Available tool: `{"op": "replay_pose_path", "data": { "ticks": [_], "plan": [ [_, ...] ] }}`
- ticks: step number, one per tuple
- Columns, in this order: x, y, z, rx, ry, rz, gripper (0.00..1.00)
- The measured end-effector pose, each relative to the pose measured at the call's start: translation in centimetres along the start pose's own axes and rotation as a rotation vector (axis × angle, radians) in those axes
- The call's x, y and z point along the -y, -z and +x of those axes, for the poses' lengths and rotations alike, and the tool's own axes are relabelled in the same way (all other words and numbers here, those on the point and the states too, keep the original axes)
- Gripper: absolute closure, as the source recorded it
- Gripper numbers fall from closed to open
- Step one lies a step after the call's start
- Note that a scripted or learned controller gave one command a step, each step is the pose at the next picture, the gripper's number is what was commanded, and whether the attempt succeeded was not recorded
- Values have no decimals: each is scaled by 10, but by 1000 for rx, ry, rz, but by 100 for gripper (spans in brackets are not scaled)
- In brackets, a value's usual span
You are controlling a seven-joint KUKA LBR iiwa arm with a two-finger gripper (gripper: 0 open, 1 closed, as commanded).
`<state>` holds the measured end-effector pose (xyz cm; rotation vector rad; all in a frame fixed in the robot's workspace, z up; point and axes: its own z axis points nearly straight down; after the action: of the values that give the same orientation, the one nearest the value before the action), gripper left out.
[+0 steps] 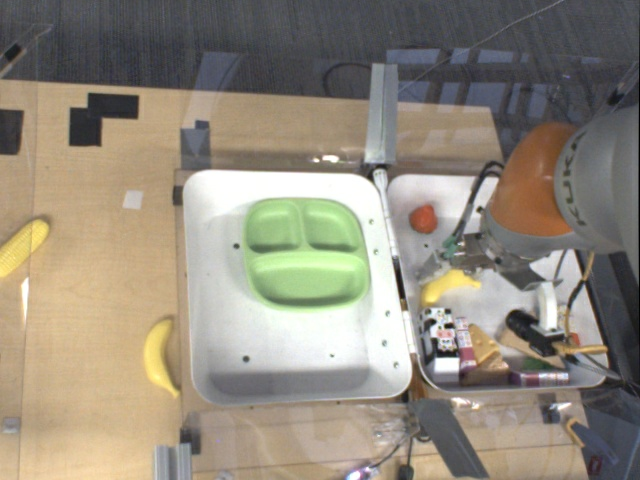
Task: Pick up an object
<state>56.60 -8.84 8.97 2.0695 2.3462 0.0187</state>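
Tool [452, 259], grip state unclear, poised over right bin [402, 268] | yellow banana [449, 285] just below | best descent: centred, straight.

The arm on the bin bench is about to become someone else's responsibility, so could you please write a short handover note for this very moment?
Gripper: low in the right bin, just above the yellow banana-shaped piece; whether it grips it can't be told.
Things: red ball near that bin's far left corner; small boxes and markers along its near edge. Green divided plate lies in the left bin. A banana and a corn cob lie on the bench, left of the bins.
Done: nothing lifted yet.
Left: secure an object and raise it.
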Motion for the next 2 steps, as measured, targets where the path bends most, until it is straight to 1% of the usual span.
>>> {"op": "replay_pose_path", "data": {
  "ticks": [1,2],
  "plan": [
    [-3,9,1,-1,1,-2,100],
    [-3,9,1,-1,1,-2,0]
  ]
}}
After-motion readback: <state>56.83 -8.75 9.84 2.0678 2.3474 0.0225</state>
